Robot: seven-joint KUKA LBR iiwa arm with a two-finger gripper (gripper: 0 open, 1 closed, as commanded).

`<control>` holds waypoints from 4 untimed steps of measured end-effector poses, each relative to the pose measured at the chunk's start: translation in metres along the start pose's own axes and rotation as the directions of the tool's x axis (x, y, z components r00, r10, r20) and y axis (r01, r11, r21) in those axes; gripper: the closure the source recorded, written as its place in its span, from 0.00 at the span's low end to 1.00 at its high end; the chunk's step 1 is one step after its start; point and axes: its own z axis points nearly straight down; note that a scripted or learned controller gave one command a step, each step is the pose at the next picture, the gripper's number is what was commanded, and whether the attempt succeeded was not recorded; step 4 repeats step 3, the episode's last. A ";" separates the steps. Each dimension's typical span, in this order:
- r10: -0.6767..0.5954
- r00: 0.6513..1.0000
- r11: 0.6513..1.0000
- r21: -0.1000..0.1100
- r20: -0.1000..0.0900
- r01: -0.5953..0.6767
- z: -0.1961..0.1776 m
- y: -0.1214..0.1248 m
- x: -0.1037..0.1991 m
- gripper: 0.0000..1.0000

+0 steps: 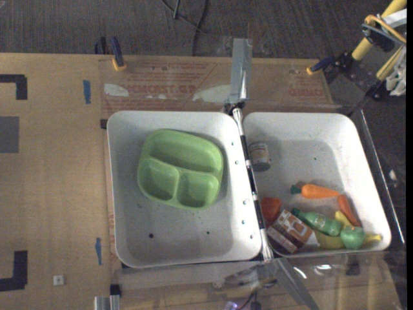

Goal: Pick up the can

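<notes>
Two white bins are sitting side by side on the bench. The can (pixel 259 156) is standing in the right bin (pixel 303 128), against its left wall, near the far left corner. Toy food is lying along that bin's near edge: a carrot (pixel 319 191), a green bottle (pixel 319 222), a brown carton (pixel 290 230) and a red piece (pixel 271 207). A green tray (pixel 181 168) is resting in the left bin (pixel 129 225). The arm (pixel 386 28) is hanging beyond the bench's far right corner; whether its fingers are released or clenched cannot be told.
</notes>
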 end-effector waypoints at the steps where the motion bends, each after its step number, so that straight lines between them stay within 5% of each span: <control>1: -0.014 1.000 1.000 -0.001 0.000 0.014 -0.069 0.003 0.000 1.00; 2: -0.018 1.000 1.000 -0.003 -0.002 0.018 -0.079 0.002 0.001 1.00; 3: 0.003 1.000 1.000 0.002 0.002 -0.003 0.112 -0.001 -0.025 1.00; 4: 0.003 1.000 1.000 0.002 0.002 -0.003 0.112 -0.001 -0.025 1.00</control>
